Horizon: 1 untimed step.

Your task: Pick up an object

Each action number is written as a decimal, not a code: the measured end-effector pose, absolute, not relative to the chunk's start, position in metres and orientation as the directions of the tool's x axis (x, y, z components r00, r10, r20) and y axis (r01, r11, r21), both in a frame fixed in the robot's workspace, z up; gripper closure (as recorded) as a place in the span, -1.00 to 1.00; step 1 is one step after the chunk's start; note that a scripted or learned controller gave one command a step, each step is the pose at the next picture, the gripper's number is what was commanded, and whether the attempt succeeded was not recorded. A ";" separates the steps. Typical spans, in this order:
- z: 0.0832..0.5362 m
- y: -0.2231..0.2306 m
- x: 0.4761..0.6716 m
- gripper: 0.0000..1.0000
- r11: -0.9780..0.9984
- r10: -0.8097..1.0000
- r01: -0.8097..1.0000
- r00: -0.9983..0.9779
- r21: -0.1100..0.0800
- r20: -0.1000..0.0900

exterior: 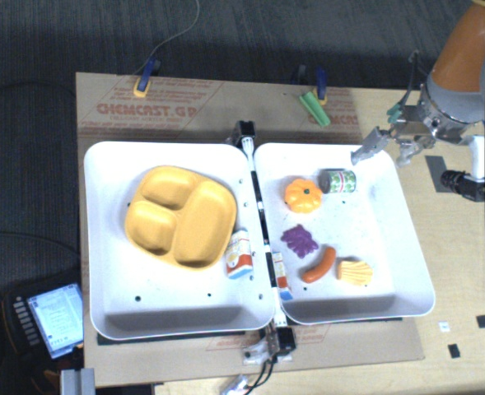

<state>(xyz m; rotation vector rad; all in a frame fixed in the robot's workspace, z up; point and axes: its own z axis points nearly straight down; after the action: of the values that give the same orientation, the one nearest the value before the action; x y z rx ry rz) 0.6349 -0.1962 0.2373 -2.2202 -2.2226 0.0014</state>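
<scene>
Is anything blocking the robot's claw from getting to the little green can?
Nothing visible is in the way. The gripper sits over the far right corner of the right bin, and the green can lies just beside it on bare white floor. The orange pumpkin touches the can's other side, away from the gripper.

Floor (77, 23): dark grey carpet, seen above and left of the bench | Bench (456, 303): pale wood top, seen at right | Board (217, 109): brown, red lettering, laid under the bins | Clamps: blue (146, 77), green (314, 108) | Cable (180, 11): thin, trailed over the carpet | Screen (51, 319): lit, lower left
</scene>
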 end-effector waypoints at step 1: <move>0.112 -0.159 0.641 -1.00 -0.003 1.000 1.000 0.003 0.014 -0.007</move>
<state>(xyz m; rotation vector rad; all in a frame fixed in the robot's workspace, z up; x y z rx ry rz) 0.6408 -0.1586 0.1118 -2.2347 -2.2289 -0.0082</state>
